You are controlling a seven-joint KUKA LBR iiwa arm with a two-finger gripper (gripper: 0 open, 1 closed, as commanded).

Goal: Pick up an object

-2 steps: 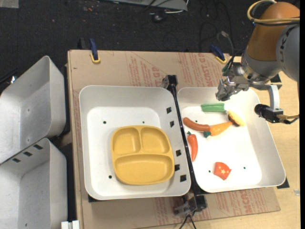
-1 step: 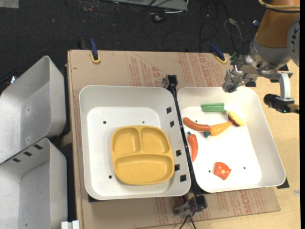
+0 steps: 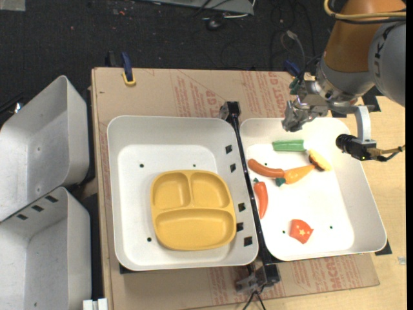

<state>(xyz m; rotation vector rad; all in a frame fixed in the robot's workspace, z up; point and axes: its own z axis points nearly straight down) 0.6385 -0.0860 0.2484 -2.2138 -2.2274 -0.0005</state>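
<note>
Green bean pod: slim, flat-lying, long axis running left to right, in the right bin, just below the gripper. Finger state cannot be told.

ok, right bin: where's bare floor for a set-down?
Free: the right bin's near-right floor, right of the red piece, below the carrot. Crowded: the far half, where the green piece, sausage, carrot and yellow piece cluster under the claw.

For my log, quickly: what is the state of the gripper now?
Gripper: above the right bin's far edge, near the green item; open or closed cannot be told.
</note>
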